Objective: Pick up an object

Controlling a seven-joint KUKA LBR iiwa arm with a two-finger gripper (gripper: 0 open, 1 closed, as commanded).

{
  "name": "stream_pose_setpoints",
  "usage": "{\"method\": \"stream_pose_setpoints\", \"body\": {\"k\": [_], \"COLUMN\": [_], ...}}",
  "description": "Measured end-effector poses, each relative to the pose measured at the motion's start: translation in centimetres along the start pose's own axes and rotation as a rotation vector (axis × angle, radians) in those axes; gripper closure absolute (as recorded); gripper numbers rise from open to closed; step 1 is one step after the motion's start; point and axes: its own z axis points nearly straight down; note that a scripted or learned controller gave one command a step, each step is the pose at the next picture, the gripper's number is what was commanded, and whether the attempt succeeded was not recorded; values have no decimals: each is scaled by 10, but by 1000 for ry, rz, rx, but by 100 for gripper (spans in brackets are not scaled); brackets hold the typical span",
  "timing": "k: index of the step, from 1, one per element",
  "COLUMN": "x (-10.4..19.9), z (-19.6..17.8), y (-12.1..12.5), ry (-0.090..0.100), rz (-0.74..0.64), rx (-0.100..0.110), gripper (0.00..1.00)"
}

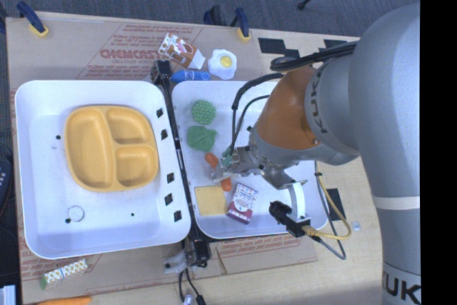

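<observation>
My gripper (pixel 230 163) hangs low over the middle of the right bin (pixel 285 93), mostly hidden under the orange-banded wrist. An orange carrot-like piece (pixel 212 160) lies just left of its tip, and a small orange bit (pixel 226 184) sits just below it. A red and white carton (pixel 243 202) and a flat yellow slice (pixel 210 201) rest near the bin's front. Farther back are a green leafy piece (pixel 201 137) and a round green textured ball (pixel 203 111). I cannot make out anything held by the gripper.
The left bin (pixel 36 153) holds a yellow divided plate (pixel 112 146). Behind the bins on the cardboard lie a fried-egg toy (pixel 223 62), a snack packet (pixel 176 48) and a blue item (pixel 189 75). A wrapped candy (pixel 64 272) lies at the front left.
</observation>
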Motion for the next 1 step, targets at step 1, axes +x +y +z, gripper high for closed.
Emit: {"method": "stream_pose_setpoints", "body": {"k": [1], "x": [40], "z": [-144], "y": [-11], "ry": [0], "rz": [191], "rx": [-5], "gripper": [100]}}
